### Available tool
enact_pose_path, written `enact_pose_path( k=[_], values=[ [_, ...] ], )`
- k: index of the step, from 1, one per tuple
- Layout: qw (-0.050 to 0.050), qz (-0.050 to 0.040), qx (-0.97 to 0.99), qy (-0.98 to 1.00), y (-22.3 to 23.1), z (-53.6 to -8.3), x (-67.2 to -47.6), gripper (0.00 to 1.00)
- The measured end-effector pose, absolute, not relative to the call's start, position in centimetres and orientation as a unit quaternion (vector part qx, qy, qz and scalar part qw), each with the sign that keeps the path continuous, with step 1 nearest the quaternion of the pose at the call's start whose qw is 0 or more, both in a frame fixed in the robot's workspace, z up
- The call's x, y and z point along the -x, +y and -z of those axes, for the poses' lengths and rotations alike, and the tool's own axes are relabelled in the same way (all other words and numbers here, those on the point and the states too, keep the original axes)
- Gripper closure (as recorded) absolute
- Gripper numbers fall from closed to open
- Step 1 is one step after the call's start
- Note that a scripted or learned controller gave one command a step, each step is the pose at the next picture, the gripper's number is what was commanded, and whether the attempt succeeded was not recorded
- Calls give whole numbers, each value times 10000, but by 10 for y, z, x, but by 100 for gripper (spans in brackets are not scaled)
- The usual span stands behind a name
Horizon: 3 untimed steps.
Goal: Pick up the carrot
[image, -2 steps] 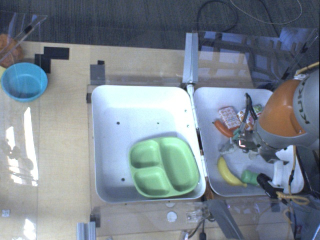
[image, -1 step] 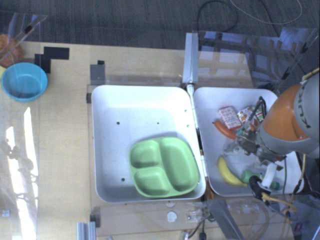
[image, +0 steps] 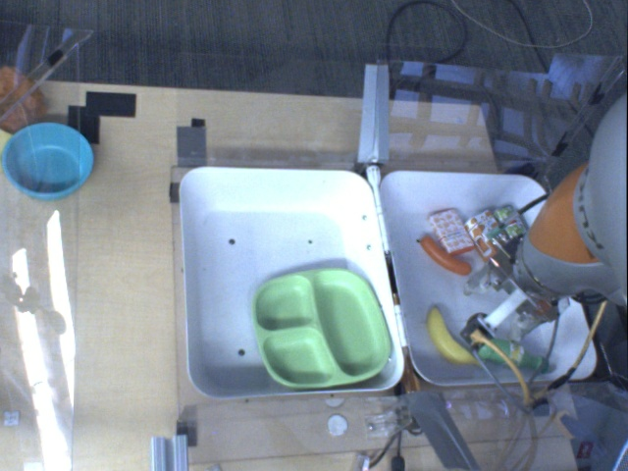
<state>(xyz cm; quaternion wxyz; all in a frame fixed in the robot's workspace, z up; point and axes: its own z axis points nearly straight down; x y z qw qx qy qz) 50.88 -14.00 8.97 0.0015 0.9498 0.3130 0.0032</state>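
The carrot (image: 445, 255), a short orange-red stick, lies on the floor of the right bin (image: 412, 292), near its left wall and towards the back. My gripper (image: 489, 277) hangs low over the same bin, just right of the carrot's right end. Nothing shows as held in it. The grey arm with its orange band (image: 561, 226) comes in from the right edge.
A pink-and-white packet (image: 448, 227) and a colourful wrapper (image: 497, 226) lie behind the carrot. A banana (image: 446, 338) and a green item (image: 522, 362) sit near the right bin's front. The left bin (image: 245, 214) holds a green divided plate (image: 320, 327). A blue bowl (image: 47, 160) stands far left.
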Motion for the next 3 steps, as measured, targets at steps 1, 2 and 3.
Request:
enact_pose_path(
  k=[1, 2, 3],
  values=[
    [23, -75, -9943, 1064, -149, -88, -492, 0],
    [27, -103, -9936, 1123, -147, -100, -495, 100],
    [23, -50, -9947, 1029, -207, -89, -494, 100]
  ],
)
